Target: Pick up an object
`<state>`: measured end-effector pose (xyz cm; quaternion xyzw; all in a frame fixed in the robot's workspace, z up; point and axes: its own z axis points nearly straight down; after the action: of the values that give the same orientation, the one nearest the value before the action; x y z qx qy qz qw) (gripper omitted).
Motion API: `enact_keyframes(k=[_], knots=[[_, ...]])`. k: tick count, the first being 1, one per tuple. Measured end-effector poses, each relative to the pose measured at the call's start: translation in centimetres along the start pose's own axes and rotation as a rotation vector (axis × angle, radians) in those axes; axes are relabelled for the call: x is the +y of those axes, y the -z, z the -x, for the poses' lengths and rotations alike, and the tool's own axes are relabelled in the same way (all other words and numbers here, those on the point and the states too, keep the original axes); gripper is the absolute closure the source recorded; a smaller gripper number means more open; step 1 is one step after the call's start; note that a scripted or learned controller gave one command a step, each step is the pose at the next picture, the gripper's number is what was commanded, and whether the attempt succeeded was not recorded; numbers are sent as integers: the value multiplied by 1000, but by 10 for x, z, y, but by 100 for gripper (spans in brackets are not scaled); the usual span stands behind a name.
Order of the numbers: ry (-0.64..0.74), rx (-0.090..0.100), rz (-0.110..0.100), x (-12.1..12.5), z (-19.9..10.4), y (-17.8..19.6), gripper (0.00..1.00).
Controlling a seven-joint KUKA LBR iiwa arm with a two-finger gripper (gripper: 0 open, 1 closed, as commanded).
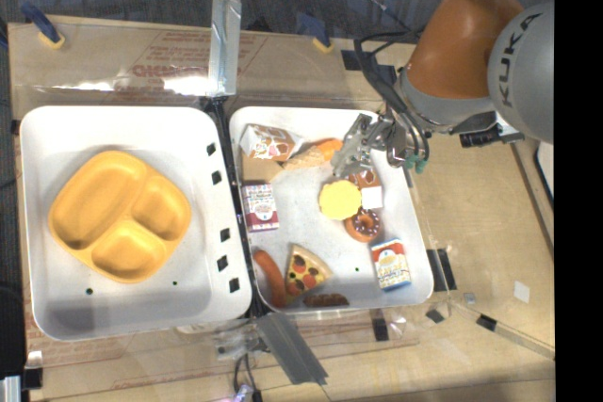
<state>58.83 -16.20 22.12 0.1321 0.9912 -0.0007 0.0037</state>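
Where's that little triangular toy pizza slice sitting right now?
The triangular toy pizza slice lies near the front edge of the right-hand white bin, between the red toy sausage on its left and the small blue-and-white carton on its right.

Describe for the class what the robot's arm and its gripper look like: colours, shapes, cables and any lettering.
The arm is a thick, rounded grey body with KUKA in dark letters on its side. A broad, smooth orange band wraps it above the wrist. Black cables loop beside that band. The gripper is a small grey metal assembly, much narrower than the arm.
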Motion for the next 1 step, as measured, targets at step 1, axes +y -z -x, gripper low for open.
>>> enact_keyframes(k=[1], knots=[[-332,3,-1,29,50,54,100]])
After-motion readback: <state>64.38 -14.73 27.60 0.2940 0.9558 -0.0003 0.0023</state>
